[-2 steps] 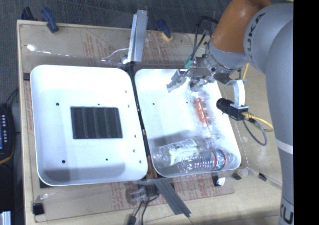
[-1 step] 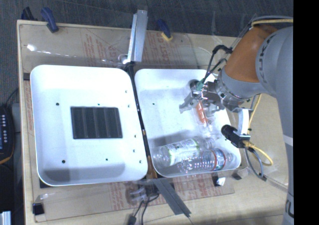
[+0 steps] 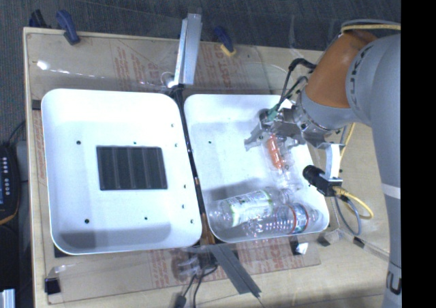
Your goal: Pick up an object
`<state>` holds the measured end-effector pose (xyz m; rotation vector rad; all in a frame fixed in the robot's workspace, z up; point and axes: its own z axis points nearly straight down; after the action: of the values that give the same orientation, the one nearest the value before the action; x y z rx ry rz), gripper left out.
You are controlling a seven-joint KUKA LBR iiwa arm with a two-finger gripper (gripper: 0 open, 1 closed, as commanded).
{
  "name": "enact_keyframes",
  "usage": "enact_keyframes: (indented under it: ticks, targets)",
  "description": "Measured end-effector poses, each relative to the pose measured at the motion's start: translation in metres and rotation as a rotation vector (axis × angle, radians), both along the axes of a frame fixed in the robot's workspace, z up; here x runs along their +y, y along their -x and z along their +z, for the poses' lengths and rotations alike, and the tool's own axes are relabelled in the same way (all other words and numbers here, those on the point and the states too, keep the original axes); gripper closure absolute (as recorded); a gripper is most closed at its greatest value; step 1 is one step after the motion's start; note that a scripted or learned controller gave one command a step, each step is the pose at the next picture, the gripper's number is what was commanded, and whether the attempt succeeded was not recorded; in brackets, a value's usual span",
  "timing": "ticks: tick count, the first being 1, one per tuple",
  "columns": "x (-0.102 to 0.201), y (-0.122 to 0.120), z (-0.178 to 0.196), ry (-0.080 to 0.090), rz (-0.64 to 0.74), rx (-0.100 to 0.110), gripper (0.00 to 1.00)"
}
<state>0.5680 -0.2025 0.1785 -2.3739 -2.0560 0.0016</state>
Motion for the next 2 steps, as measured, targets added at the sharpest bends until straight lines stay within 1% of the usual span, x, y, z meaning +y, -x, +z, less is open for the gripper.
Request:
enact_keyframes:
  ticks: [1,2]
  targets:
    - [0.001,-0.002,0.027,0.001,0.135,-0.001,0.0]
    - [-0.004,-0.033,0.01,0.0,0.194,0.0,0.0]
